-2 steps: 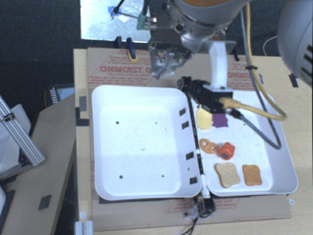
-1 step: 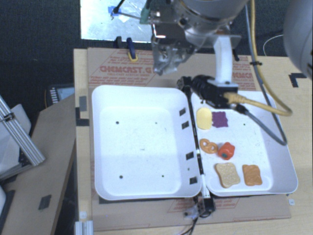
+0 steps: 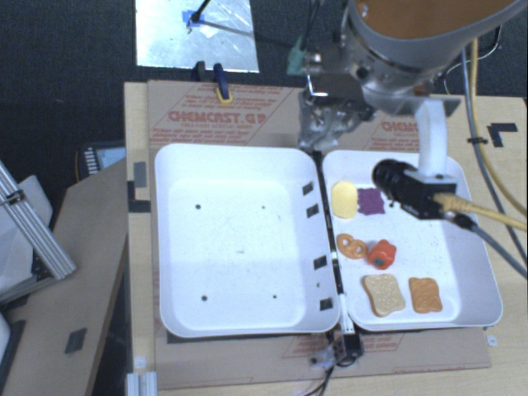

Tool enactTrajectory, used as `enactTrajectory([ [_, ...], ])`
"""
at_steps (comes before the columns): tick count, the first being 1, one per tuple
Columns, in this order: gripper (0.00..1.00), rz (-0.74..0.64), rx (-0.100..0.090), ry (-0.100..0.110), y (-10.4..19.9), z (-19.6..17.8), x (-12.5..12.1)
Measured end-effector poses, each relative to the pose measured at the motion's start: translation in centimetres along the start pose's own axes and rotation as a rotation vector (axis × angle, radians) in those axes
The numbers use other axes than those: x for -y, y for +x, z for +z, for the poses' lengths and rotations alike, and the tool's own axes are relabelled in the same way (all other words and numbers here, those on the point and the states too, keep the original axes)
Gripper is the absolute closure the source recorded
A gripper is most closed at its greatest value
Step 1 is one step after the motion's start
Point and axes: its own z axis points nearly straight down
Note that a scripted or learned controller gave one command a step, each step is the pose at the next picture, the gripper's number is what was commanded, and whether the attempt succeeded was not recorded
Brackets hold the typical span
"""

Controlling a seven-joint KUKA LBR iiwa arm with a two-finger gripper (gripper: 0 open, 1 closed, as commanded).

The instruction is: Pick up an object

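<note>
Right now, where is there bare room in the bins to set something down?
The left bin is bare from wall to wall. The right bin has a free patch between its right wall, the orange vegetable and the brown toast. Crowded along the divider: yellow piece, purple piece, pretzel, pale toast.

My arm (image 3: 429, 11) is cut off by the top edge, and it covers the far rim of the right bin (image 3: 474, 291). The pincer (image 3: 323, 139) reads as a dark blur to me, and the purple piece (image 3: 370, 201) has its right side tucked behind the arm. I can't make out what the small red-and-orange thing (image 3: 381, 255) is.
</note>
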Motion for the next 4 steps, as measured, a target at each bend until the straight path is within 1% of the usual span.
enactTrajectory([
  [1,1.0,-0.008,-0.002,-0.001,3.1,0.0,0.0],
  [2,1.0,-0.008,0.0,-0.001,5.6,0.1,-4.8],
  [4,1.0,-0.01,-0.003,-0.006,5.5,-2.3,-4.7],
])
